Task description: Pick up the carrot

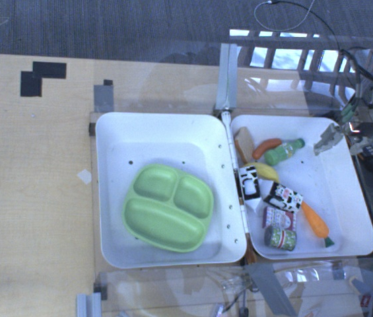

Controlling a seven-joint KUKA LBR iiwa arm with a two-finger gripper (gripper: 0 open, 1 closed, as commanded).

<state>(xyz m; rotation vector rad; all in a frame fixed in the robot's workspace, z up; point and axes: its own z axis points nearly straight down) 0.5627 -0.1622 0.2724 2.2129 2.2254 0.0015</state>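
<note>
carrot (315,220): orange, lies flat in the right bin (364,197), lower right of the frame, near the bin's right wall. Green stub at its lower-right end.
carrot axis: runs diagonally, upper left to lower right. Thick end toward the carton, tip toward the bin's lower right corner.
neighbours: small black-and-white milk carton (282,197) just beside the carrot's upper-left end, maybe touching. Green-labelled can (280,237) to its left, close but apart.
decoy: a second orange-red item (267,148), sausage-shaped, sits at the top of the same bin next to a green bottle (284,152). I judge it is not the target.
gripper (328,139): at the upper right of the right bin, near the rim, arm coming in from the frame's right edge. Nothing between the fingers. Fingers look slightly apart, but small and blurred, so I cannot tell for sure.
relation: carrot is well below the gripper in the frame and slightly left. Clear floor between them.
next move (judgement): travel down-frame, rotate the wrist so the jaws close across the diagonal axis, aim mid-body away from the carton.
risk: nudging the carton or pinning the carrot to the wall.
left bin (107,177): green divided plate (168,207), not relevant.
</note>
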